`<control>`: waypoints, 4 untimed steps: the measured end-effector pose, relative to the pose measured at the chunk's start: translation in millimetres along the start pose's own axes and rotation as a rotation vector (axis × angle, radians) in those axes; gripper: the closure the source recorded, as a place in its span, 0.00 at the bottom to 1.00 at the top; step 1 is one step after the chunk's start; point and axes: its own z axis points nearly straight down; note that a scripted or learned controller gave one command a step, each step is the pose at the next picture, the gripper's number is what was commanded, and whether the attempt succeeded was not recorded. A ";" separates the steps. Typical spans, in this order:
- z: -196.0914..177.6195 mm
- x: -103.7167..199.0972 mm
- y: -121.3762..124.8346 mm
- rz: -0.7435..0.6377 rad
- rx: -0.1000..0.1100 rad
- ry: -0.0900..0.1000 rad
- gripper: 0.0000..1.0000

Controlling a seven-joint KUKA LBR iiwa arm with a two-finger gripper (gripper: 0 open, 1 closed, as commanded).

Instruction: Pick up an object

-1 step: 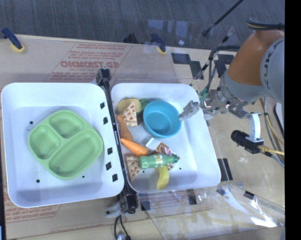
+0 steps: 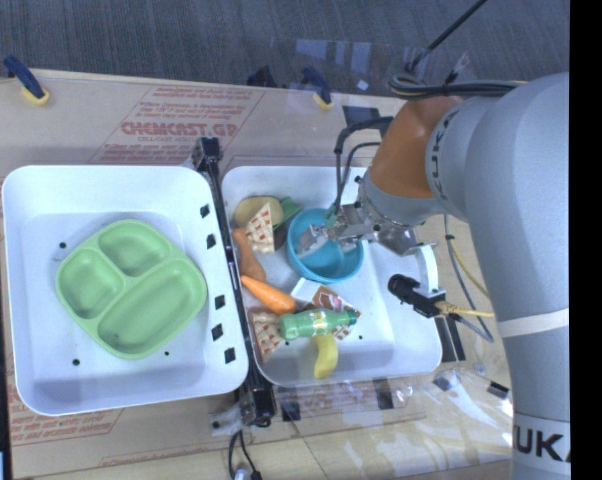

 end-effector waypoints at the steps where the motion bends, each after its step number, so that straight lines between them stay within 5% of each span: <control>1: 11.1 53.8 36.8 0.135 0.010 -0.015 0.00; 2: 12.3 60.7 -50.0 0.092 -0.006 -0.004 0.00; 3: 3.1 61.3 -49.6 0.083 -0.001 -0.003 1.00; 4: -57.8 57.3 -2.3 0.367 -0.007 -0.003 1.00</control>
